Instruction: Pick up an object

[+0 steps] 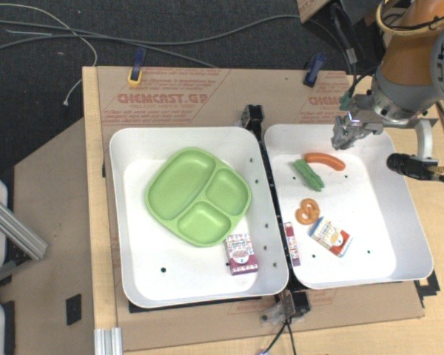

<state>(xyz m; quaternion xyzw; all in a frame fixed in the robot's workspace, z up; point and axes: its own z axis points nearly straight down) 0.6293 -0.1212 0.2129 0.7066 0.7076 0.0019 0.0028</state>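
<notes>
My gripper (345, 139) hangs over the far part of the right bin (399, 220), just above and right of an orange sausage (325, 160). A green bean pod (308, 174) lies beside the sausage. Nearer the front sit a pretzel (308, 211) and a small orange and white carton (331, 237). Nothing shows between the fingers, and their spacing is too small to read.
The left bin (133, 272) holds a green divided plate (198, 196) and a small pink and white carton (240, 254) at its front right. A black divider (270, 198) runs between the bins. Clamps sit on the cardboard at the back.
</notes>
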